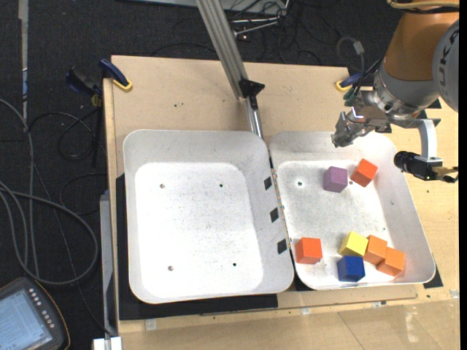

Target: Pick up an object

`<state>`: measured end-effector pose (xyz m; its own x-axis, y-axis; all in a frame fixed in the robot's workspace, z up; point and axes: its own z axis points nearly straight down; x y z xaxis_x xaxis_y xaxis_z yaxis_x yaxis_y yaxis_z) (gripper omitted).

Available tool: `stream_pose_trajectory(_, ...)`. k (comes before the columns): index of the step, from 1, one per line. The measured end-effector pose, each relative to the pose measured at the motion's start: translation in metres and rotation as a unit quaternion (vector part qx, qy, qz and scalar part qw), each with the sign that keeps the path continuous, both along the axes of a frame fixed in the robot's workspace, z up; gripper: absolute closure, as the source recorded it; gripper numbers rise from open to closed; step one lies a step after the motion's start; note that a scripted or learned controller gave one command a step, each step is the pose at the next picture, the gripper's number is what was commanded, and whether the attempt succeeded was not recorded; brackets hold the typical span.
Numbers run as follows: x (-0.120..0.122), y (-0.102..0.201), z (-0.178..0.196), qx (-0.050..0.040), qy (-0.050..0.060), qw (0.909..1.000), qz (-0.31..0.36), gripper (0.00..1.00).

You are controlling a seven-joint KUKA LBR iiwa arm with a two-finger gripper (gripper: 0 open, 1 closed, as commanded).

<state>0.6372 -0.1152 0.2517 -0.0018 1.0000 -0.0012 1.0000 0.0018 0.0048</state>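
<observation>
The right bin [321, 275] holds several small blocks. A purple block [336, 179] and an orange block [364, 172] lie near its far side. Along the near side sit an orange block [309, 249], a yellow block [354, 243], a blue block [351, 268] and two more orange blocks [385, 255]. My gripper [346, 138] hangs over the far rim of the right bin, just above and behind the purple and orange blocks, with no block seen between its fingers.
The left bin [139, 217] lies beside the right one, the two meeting along a seam with black tabs [276, 214]. A slanted metal pole [222, 35] rises behind the bins. Clamps [117, 75] grip the wooden board's far corners.
</observation>
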Motion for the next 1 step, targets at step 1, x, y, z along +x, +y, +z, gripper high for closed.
stream_pose_trajectory(1, -0.0066, 0.0494, -0.0121, 0.0013, 0.004, 1.0000, 0.003, 1.00)
